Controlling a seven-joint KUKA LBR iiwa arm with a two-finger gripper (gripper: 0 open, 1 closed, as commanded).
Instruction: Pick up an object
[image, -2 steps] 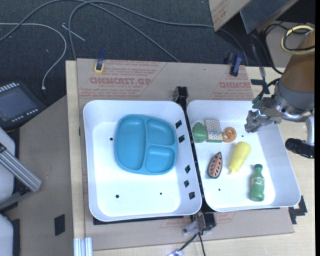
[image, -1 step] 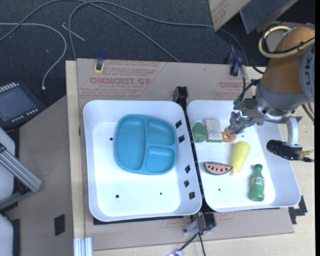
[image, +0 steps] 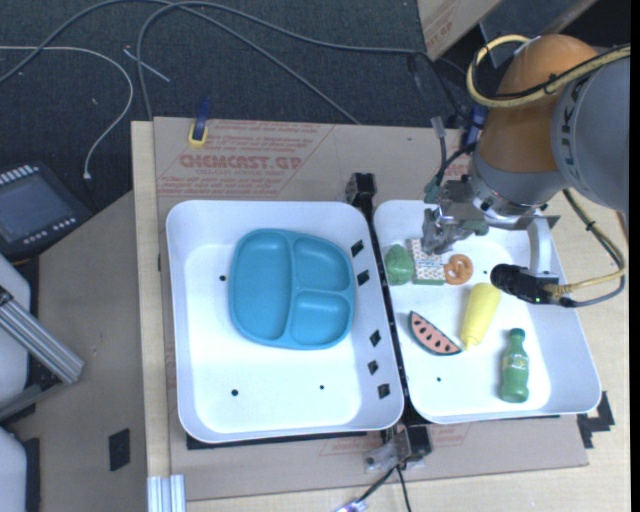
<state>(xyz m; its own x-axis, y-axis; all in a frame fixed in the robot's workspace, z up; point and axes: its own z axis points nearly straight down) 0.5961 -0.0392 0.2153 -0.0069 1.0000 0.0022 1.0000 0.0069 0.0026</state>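
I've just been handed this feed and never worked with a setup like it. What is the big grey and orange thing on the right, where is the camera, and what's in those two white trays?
The grey and orange thing is a robot arm, reaching in from the right. At its end is a two-finger gripper, the part meant to pick things up.

The one camera is fixed above the bench and looks down at a slant.

The left bin holds a blue divided plate. The right bin holds small toy foods: a green round piece, a patterned block, an orange ring, a yellow piece, a watermelon slice and a green bottle.

The gripper is down at the patterned block, near the bin's back. From this angle I cannot tell whether it holds anything.
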